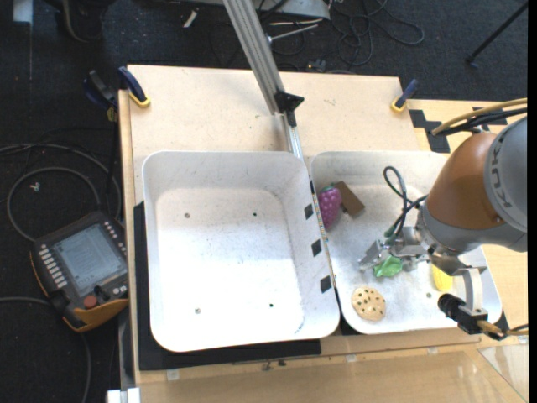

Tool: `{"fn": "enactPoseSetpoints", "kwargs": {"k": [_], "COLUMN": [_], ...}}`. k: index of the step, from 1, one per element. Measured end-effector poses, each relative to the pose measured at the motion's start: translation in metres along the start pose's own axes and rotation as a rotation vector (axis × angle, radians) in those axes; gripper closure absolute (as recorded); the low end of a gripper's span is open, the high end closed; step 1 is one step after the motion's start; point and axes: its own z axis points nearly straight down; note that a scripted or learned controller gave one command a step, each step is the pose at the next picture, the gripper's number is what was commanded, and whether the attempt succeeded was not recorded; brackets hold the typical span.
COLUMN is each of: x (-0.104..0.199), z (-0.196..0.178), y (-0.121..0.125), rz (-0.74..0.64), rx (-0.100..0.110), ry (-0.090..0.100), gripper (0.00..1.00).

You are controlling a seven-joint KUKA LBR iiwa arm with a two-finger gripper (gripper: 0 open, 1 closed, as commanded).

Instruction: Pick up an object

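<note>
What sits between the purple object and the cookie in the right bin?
Only bare white floor of the right bin lies between the purple object and the cookie in the camera view; the green object lies off to the right.

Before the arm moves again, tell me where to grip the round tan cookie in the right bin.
Grip the cookie across its round rim, coming straight down from above. It lies flat on the right bin's floor near the front edge, apart from the green object, so its sides look free.
</note>
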Motion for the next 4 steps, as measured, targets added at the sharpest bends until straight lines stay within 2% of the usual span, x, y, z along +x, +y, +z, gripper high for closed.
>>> {"fn": "enactPoseSetpoints", "kwargs": {"k": [1,3,4], "x": [0.0,0.012,0.012], "z": [-0.011,-0.128,-0.135], "y": [0.001,0.013,0.014], "rz": [0.0,-0.006,-0.005], "rx": [-0.003,-0.007,-0.003], "ry": [0.0,-0.002,-0.001], "gripper": [1.0,1.0,1.0]}}
